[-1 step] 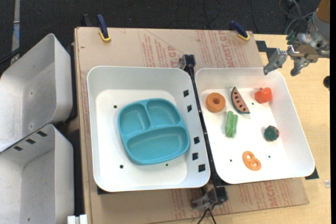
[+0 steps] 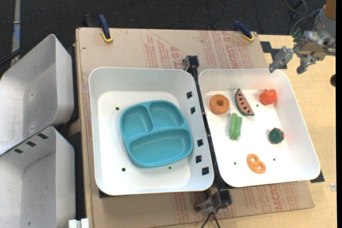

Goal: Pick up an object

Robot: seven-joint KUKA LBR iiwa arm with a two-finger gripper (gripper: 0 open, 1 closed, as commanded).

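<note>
Low in the frame, the right bin (image 2: 307,152) held loose toys spread apart for easy picking: an orange pretzel (image 2: 256,163), a green pod (image 2: 235,126), a doughnut (image 2: 219,104). The left bin kept a blue tray (image 2: 156,133). At upper right, the pincer (image 2: 293,62) hung open, holding nothing.

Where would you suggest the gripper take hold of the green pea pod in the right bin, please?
Grip the green pea pod across its narrow middle, coming straight down from above. It lies flat and runs nearly top to bottom in the view, so the gripper should close left-to-right. The doughnut and watermelon slice lie apart from it.
</note>
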